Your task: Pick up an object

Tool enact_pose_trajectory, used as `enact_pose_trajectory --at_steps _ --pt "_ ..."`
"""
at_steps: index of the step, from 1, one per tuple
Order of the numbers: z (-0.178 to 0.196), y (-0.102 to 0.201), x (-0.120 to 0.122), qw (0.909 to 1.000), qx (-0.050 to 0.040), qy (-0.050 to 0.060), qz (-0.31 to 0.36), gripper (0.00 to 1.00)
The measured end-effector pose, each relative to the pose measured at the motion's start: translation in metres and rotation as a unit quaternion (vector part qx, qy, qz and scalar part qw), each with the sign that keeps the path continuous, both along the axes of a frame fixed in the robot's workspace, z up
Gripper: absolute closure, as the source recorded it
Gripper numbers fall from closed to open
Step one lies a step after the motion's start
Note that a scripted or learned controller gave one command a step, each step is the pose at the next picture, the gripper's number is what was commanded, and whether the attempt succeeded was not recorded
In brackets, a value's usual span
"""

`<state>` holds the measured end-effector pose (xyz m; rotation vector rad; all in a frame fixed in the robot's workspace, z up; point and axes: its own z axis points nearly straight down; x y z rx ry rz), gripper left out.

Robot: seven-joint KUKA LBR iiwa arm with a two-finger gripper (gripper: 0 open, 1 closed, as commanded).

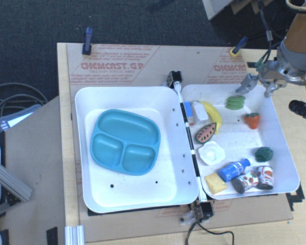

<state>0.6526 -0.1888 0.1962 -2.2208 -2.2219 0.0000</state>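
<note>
Camera view: open, empty-looking gripper [257, 84] just above-right of green object [235, 102] in right bin [283, 142]

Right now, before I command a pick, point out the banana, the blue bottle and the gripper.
banana [212, 115]: camera view, middle of its yellow curve.
blue bottle [233, 169]: camera view, middle of its blue body.
gripper [257, 87]: camera view, midway between its fingertips.
</note>
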Motion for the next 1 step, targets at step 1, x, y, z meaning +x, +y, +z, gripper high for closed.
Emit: enact_pose_trajectory --at_steps 1 --pt "-0.1125 -0.0152 0.0132 1.0 0.0004 0.002 0.0 0.0"
